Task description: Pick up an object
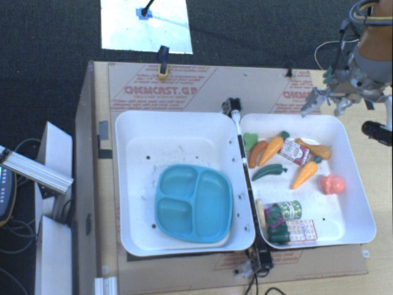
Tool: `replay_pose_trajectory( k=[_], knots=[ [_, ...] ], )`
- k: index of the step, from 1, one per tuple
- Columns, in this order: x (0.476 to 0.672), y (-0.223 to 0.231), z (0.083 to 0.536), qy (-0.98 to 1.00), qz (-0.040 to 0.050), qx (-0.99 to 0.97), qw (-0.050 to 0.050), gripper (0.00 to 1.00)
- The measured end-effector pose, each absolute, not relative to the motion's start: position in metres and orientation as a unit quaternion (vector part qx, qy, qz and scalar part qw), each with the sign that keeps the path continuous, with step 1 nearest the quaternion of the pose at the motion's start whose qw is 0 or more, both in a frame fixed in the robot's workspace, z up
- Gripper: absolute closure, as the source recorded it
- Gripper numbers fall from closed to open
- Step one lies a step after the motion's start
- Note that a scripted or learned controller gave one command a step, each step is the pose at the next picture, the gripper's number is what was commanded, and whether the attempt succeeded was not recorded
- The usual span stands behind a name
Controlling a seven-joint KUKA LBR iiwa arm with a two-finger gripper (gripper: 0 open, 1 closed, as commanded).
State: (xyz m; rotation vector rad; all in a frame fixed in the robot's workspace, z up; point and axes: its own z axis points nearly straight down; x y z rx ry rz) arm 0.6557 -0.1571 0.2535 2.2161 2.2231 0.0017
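Dark carpet surrounds a bench [184, 82] topped with printed cardboard, on which two shallow white bins sit side by side, touching along their inner walls.

Nearest the camera, at the front of the right bin [359, 211], lie one green-labelled can [284, 212] on its side and one small printed packet [302, 230] just beside it, with something dark green at the packet's left end. The left bin [132, 165] holds a single blue divided plate [193, 203] with three compartments, sitting toward its front right.

Further back in the right bin are one pink toy [332, 184] near the right wall, one dark green pepper-like piece [269, 171], three orange carrot-shaped pieces [304, 174], one red-and-white packet [295, 153], one tan piece [314, 149] and one light green piece [250, 141] by the divider.

Beyond the right bin's far rim, the gripper [326, 101] hangs over the cardboard, its two fingers spread apart with nothing between them, well apart from every object. One blue-and-yellow clamp [163, 62] grips the bench's far edge.
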Motion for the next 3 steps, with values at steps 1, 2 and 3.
replay_pose_trajectory(
  k=[1,2,3],
  knots=[
    [0.588,-0.117,0.141,0.708,-0.0004,0.706,-0.001,0.0],
    [0.639,-0.147,0.089,0.708,0.0026,0.706,0.005,0.0],
    [0.67,-0.091,0.117,0.709,0.0017,0.706,0.001,0.0]
  ],
)
